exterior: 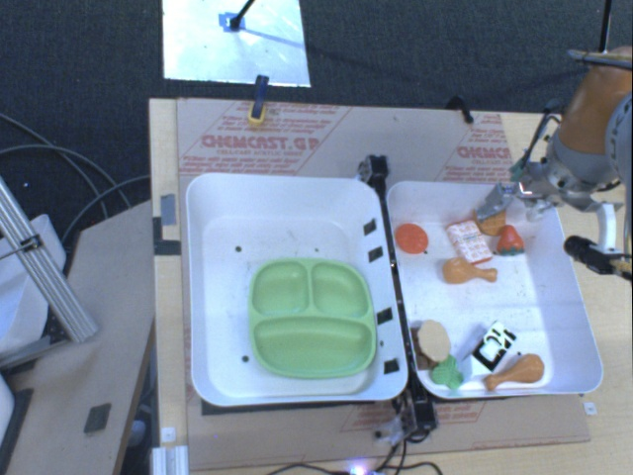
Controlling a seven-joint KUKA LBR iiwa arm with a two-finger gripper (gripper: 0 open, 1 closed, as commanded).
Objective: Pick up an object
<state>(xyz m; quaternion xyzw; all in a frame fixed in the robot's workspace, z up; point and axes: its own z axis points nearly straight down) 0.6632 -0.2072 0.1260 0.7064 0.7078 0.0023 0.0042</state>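
At about two o'clock in the right bin (584,359), the gripper (497,206) hangs over small toy food (499,234) — likely light, stiff, slick plastic, best pinched across the middle; its opening I cannot tell.

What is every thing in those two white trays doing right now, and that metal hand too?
Gripper: low over the right bin's far end.
Green divided plate: flat in the left bin.
Orange disc: lying flat.
Red-and-white packet: lying flat.
Upper toy drumstick: on its side.
Lower toy drumstick: on its side by the near wall.
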